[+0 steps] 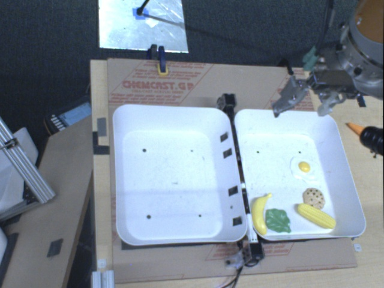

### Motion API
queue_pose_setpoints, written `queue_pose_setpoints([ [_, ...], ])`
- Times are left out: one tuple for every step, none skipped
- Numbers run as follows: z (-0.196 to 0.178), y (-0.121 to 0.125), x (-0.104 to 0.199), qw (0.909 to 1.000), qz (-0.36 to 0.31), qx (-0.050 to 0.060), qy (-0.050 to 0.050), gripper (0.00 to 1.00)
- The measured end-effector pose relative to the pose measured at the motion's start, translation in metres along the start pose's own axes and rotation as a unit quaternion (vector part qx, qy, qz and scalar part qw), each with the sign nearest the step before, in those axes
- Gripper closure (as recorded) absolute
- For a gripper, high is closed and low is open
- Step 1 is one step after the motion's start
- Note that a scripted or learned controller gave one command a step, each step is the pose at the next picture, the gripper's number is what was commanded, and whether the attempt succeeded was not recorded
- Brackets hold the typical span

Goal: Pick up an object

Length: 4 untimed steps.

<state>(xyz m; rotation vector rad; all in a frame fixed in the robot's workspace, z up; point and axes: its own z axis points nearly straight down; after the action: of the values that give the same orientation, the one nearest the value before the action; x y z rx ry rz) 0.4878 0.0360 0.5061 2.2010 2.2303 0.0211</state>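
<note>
The right bin (336,146) holds a fried egg (303,167), a round cookie (313,197), a corn cob (316,216), a yellow banana (260,213) and a green leafy piece (278,221), all grouped near its front. My gripper (305,105) hangs above the back edge of that bin, well apart from the objects. Its two grey fingers (287,99) are spread apart with nothing between them.
The left bin (120,137) lies beside the right one, with black clips along the divider (231,155). A shiny metal sheet (143,17) lies at the back. An orange-tipped tool (366,134) rests at the right edge of the bench.
</note>
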Motion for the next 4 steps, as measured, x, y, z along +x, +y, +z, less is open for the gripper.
queue_pose_setpoints([
  [-0.031, 0.003, 0.035, 1.0, 0.003, 0.005, -0.001, 0.0],
  [0.145, -0.004, 0.071, 0.9999, 0.003, 0.014, -0.003, 0.0],
  [0.127, -0.001, 0.07, 1.0, 0.005, 0.005, -0.001, 1.0],
  [0.289, -0.006, 0.138, 0.9999, 0.002, 0.014, -0.003, 1.0],
])
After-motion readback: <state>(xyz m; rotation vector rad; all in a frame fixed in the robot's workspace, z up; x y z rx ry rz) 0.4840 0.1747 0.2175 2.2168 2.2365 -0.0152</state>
